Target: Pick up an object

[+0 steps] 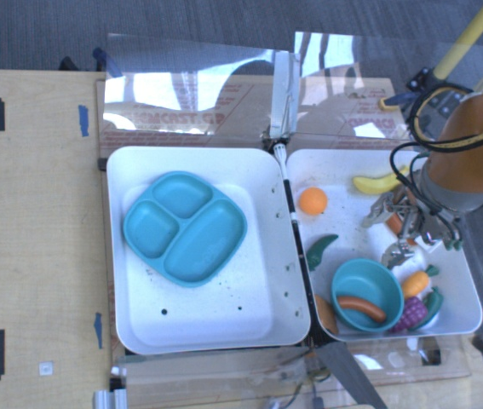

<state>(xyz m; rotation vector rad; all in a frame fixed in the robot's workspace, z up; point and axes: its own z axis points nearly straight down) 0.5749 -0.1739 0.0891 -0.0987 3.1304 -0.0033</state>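
In the right bin [343,170] lie an orange ball [313,201], a yellow banana [379,182], a dark green pepper [319,248] and a teal bowl [366,292] with a sausage [363,308] inside. Purple grapes [410,313], a small carrot [416,283] and a green piece [434,302] sit at the bowl's right. My gripper [403,228] hangs low over the right half of this bin, just below the banana, above a white object [392,251]. Nothing shows plainly between its fingers.
The left bin [139,313] bears a blue divided plate [185,227]. Clear plastic walls [284,92] rise behind both bins. A yellow pole [471,28] and cables stand at the upper right, beside the arm.
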